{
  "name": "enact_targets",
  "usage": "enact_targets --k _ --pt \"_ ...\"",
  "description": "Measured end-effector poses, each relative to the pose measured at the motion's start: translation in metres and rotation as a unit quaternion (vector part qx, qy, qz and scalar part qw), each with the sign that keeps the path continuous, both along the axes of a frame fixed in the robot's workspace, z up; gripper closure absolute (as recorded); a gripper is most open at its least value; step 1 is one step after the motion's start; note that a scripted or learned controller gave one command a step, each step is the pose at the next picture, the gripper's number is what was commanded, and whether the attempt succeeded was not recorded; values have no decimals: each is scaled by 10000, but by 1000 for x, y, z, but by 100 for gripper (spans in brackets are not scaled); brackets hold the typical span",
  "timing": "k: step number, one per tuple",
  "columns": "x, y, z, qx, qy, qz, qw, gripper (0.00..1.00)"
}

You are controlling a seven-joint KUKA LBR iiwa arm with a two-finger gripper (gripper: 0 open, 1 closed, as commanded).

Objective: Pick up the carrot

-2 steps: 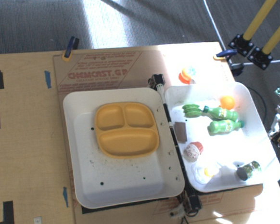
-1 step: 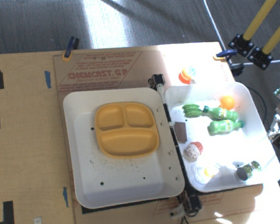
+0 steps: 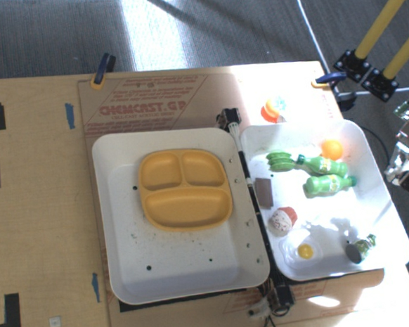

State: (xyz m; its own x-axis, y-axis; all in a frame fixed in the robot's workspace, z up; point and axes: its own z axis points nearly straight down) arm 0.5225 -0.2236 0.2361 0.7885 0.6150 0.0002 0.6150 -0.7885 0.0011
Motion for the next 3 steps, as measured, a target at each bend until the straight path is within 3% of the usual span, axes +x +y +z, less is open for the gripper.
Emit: enact_targets --k 1,2,3 --pt "-17 6 -23 18 24 -1219 9925 100" --pt "57 0 -19 3 5 -2279 9737 100" --pt "23 0 -19 14 25 -2289 9734 100"
